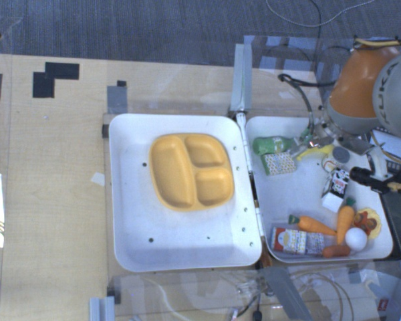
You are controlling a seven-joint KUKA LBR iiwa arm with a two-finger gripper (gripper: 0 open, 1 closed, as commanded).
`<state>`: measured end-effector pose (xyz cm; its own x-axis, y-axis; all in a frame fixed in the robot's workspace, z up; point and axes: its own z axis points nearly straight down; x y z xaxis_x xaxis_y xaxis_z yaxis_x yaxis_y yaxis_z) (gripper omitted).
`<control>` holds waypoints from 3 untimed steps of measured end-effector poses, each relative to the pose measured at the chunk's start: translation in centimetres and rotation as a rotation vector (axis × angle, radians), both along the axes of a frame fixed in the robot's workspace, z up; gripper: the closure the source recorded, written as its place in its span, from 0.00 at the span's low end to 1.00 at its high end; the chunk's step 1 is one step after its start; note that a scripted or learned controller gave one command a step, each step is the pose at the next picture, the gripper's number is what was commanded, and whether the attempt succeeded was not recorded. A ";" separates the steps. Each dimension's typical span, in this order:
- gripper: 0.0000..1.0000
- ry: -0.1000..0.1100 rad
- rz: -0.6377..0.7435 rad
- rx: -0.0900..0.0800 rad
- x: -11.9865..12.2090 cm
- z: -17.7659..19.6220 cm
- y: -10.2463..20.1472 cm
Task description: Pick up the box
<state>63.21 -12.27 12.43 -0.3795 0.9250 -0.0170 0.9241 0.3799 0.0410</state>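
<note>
2 shallow white bins sit side by side on the pale wood bench [47, 179]. Nearest the camera, at the front edge of the right bin [291, 192], a flat red-and-white printed carton box [298, 241] lies on its side. Just right of it a small white egg-shaped ball [356, 239] touches 2 orange plastic carrots: 1 lying across [315, 225] just behind the box, 1 more upright [345, 218], w/ a round yellow-red toy item [370, 221] at the far right corner. Further back, a small white block w/ dark markings [335, 191] sits near the bin's right side. The left bin [130, 199] holds a yellow 3-compartment plastic tray [190, 171], approx in its middle. Toward the back of the right bin lie a small green-patterned packet [279, 164] and a green plastic pouch [273, 144], touching or nearly so. The grey arm w/ orange band [361, 89] reaches in over the back right corner; its gripper [315, 139] sits low just right of the green pouch, well apart from the box. Cannot tell how the pincer stands; nothing is visibly held in it.
</note>
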 end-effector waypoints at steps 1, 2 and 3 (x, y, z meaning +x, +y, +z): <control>0.00 0.000 0.000 0.000 0.0 0.0 0.0; 0.00 0.066 -0.469 0.013 3.1 -2.0 0.7; 0.00 0.022 -0.535 0.012 -0.5 -3.0 3.6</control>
<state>62.67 -8.68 9.48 0.1452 0.9894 -0.0023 0.9892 -0.1452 0.0205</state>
